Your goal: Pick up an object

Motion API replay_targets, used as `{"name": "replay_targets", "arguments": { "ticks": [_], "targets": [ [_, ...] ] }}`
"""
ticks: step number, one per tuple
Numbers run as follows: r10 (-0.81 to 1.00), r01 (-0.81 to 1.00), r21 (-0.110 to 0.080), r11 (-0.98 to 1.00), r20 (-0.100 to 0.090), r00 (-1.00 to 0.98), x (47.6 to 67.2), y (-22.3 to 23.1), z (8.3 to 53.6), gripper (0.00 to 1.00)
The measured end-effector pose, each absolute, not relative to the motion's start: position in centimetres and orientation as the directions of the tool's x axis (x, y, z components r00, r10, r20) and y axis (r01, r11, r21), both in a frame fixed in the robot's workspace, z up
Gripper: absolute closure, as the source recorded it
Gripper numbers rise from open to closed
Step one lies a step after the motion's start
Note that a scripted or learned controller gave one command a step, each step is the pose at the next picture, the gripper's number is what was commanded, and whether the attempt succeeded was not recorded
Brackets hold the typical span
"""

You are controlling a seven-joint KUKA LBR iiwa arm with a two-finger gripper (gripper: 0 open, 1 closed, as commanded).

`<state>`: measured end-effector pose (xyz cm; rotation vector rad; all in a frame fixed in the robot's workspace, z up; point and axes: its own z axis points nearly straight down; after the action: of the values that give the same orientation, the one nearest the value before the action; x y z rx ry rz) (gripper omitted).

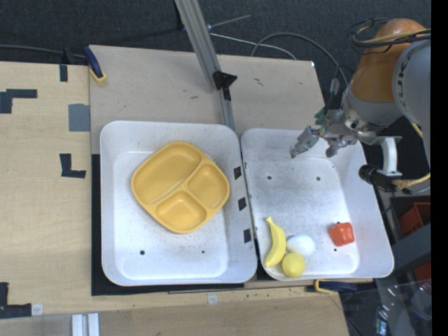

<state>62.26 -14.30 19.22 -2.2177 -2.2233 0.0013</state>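
In the right bin (308, 187), a yellow banana (275, 241) lies near the front left corner. A white egg-like ball (302, 244) and a small yellow lemon (293, 264) sit right beside it. A small red-orange block (341, 234) rests toward the front right. My gripper (319, 144) hangs over the bin's back edge, far from all of these, with its fingers spread open and nothing between them.
The left bin (112, 187) holds a yellow divided plate (180, 186). A slanted metal pole (203, 44) with a black clamp stands behind the bins. The arm's grey and orange body (385, 68) fills the upper right, with cables around it.
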Motion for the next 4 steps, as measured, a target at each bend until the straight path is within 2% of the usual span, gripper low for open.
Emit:
{"name": "replay_targets", "arguments": {
  "ticks": [1, 2, 3, 4],
  "targets": [
    [1.0, 1.0, -0.002, 0.003, 0.0, -0.003, 62.3, -14.3, 19.2, 0.0],
    [1.0, 1.0, -0.008, 0.002, 0.0, -0.002, 62.1, -14.2, 12.7, 0.0],
    [1.0, 1.0, -0.002, 0.003, -0.002, -0.003, 62.0, -14.1, 8.7, 0.0],
    [1.0, 1.0, -0.003, 0.004, 0.0, -0.004, 62.1, -14.0, 9.8, 1.0]
  ]
}}
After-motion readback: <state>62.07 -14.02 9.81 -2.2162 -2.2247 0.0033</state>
